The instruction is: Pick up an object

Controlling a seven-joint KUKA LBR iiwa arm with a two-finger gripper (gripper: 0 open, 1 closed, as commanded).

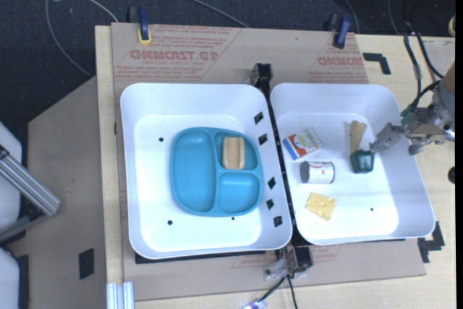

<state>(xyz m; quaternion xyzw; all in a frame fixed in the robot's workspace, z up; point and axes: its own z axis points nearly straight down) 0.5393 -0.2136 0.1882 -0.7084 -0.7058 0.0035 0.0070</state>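
Camera view: a small teal object (362,161) lies toward the right side of the right bin (405,217), just beside the gripper (394,135), whose finger state cannot be told (nothing is visibly held). A clean pick likely means centring over the teal piece and descending straight, clear of the tan wedge (357,133) and small can (318,172) nearby.
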